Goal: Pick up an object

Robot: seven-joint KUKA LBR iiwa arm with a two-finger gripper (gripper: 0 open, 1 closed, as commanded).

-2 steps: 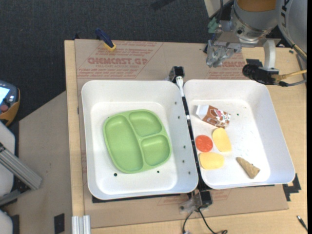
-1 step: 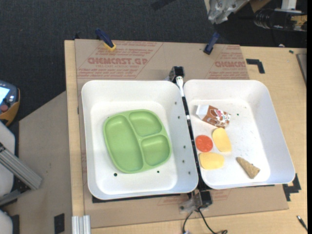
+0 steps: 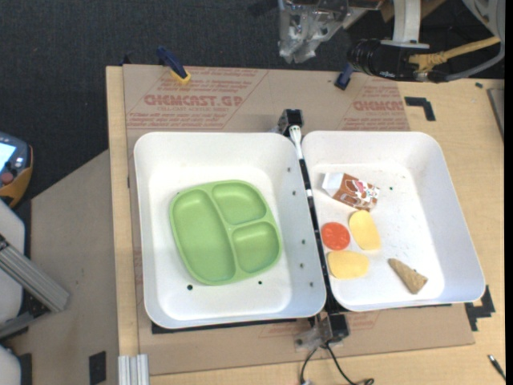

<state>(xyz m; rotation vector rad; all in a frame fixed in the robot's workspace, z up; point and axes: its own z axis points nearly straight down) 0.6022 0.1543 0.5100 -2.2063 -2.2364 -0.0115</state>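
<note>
Nearest lay the brown wedge [image 3: 409, 276], yellow pieces [image 3: 349, 264] and red disc [image 3: 335, 235] crowded in the right bin [image 3: 449, 215]; a descent could nudge neighbours. Far beyond, the gripper [image 3: 300, 42] hung blurred (whether open, I cannot tell), holding nothing visible.

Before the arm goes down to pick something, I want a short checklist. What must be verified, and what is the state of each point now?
1. Objects available in the right bin: ok; a red disc, two yellow pieces, a tan wedge and a snack packet.
2. Hand away from the bins: ok, it is beyond the bench's far edge.
3. Hand open: cannot tell.
4. Space around the target: not ok for the disc, the yellow pieces crowd it; ok for the wedge.
5. Green tray lies apart, in the left bin: ok.
</note>
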